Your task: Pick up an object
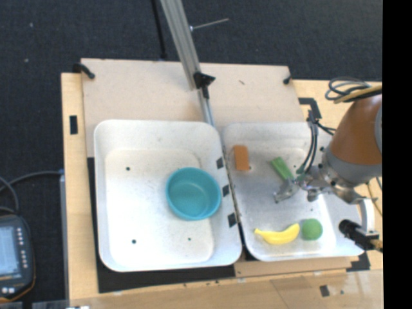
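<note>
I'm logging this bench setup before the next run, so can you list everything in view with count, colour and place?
bins: two, white, side by side on the bench
bowl: one, teal, right part of the left bin
block: one, orange, upper left of the right bin
green block: one, green, upper middle of the right bin
banana: one, yellow, near edge of the right bin
ball: one, green, just right of the banana
metal post: one, grey, slanting up behind the bins
handheld screen: one, dark, at the left edge
arm: one, grey and orange, from the right
gripper: one, over the right bin, below the green block
</note>
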`<action>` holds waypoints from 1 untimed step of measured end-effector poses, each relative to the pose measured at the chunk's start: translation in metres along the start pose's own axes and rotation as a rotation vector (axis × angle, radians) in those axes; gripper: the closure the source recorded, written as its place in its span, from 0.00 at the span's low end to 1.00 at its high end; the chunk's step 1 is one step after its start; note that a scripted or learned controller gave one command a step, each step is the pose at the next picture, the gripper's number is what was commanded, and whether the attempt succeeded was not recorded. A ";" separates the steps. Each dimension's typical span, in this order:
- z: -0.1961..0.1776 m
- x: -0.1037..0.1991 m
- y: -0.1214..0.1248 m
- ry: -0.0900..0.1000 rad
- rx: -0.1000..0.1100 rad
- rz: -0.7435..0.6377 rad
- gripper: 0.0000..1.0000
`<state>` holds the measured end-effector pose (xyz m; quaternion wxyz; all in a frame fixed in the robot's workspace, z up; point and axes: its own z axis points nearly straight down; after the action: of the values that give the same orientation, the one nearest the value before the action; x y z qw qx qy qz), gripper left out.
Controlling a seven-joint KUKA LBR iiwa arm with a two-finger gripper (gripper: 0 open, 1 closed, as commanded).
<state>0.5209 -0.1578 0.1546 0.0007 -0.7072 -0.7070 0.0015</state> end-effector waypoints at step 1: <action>0.053 -0.001 -0.001 0.000 0.001 0.000 0.00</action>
<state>0.5199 -0.1586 0.1017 0.0011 -0.7073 -0.7069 0.0017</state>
